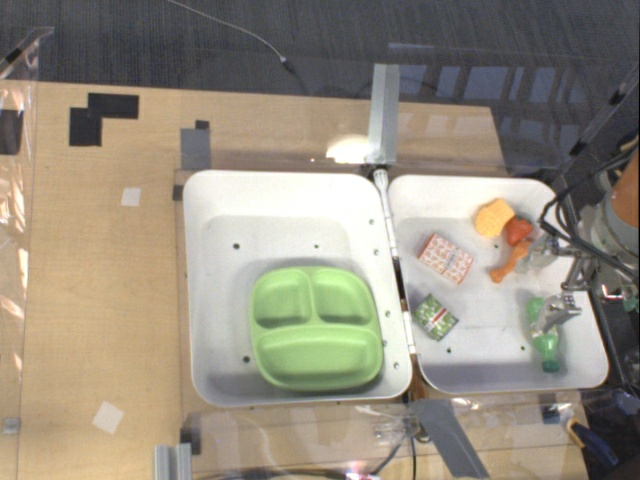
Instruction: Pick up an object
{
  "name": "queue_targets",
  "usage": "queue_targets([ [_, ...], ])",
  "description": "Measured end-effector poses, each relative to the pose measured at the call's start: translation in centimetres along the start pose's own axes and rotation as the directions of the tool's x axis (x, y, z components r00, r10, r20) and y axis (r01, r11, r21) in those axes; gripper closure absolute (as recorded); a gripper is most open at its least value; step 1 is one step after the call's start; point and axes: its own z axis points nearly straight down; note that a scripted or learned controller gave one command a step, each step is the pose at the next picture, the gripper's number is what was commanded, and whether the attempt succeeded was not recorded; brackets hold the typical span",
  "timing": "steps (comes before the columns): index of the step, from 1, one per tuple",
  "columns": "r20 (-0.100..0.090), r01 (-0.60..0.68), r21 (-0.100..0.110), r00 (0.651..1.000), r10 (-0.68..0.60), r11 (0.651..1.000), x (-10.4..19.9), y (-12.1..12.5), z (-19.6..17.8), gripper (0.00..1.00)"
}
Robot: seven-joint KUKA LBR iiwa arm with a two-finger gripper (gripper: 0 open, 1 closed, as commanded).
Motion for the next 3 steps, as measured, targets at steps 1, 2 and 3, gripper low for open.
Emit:
queue_targets([
  [1, 0.006, -0.158, -0.003, 0.987, 0.158, 0.987, -12.0, 4.1, 10.7, 0.00],
  [2, 0.007, -0.389, -0.004, 0.921, 0.389, 0.921, -9.0, 9.2, 12.6, 0.00],
  [3, 0.018, -0.382, -0.007, 0.924, 0.383, 0.924, -9.4, 9.3, 11.2, 1.00],
])
